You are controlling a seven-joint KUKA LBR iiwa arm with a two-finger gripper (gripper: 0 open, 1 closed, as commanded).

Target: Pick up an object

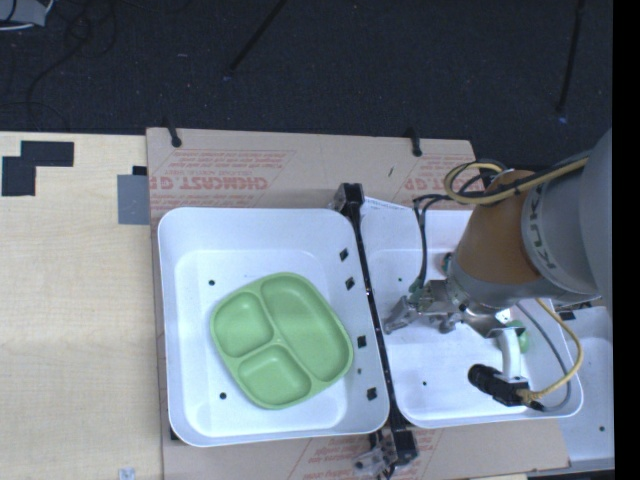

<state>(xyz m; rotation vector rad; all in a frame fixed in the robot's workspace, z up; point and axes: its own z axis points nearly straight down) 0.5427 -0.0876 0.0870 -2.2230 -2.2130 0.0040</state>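
Gripper sits low in the right bin, angled toward the black divider between the two bins. Whether it is released or clenched can't be told from this slant, so no hold can be claimed. The arm leans in over the right bin, covering much of its floor. The likely target, the green divided plate, lies across the divider from the gripper, well apart from it, flat and compartments-up on the floor of the left bin. Flat and low-rimmed, it probably needs an edge pinch. Judged: pick not yet done; the gripper must cross over first.
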